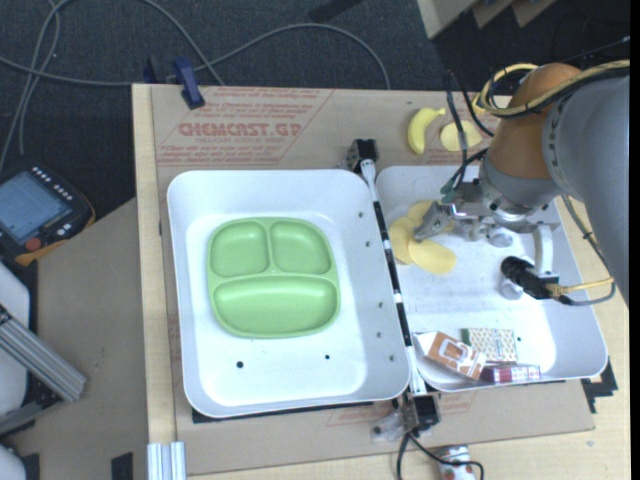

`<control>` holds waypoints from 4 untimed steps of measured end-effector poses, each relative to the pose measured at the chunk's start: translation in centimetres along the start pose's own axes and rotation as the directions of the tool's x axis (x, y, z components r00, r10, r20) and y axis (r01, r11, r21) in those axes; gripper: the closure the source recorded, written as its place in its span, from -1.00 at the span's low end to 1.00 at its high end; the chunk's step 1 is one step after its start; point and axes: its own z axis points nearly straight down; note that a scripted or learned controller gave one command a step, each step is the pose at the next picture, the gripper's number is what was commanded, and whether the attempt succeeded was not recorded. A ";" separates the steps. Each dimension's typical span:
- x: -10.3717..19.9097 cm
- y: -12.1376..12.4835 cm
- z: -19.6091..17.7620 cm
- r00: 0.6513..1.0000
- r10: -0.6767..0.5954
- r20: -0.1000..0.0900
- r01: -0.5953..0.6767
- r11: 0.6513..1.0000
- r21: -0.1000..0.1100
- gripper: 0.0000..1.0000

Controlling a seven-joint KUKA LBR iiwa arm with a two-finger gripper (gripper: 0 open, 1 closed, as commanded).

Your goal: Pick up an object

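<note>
Camera view: your gripper [432, 223] sits low in the right white bin [570, 313], its metal fingers [428, 225] slightly apart just above the pale yellow flat pieces [425, 251] by the bin's left wall. Nothing sits between them, so the pick is not yet made. The pieces lie flat, long axis running far-left to near-right. The green divided plastic tray [272, 276] rests in the left bin.

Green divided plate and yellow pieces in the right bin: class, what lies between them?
In the camera view, bare white floor of the left bin, then the two bins' adjoining rims with a black clip.
</note>
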 end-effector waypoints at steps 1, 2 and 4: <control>2.0 4.4 0.0 1.000 0.000 0.001 0.000 1.000 0.000 -1.00; 2.0 4.5 -1.2 1.000 -0.001 0.003 0.001 1.000 -0.004 1.00; 1.6 3.2 0.0 1.000 0.001 0.000 -0.001 1.000 0.005 -1.00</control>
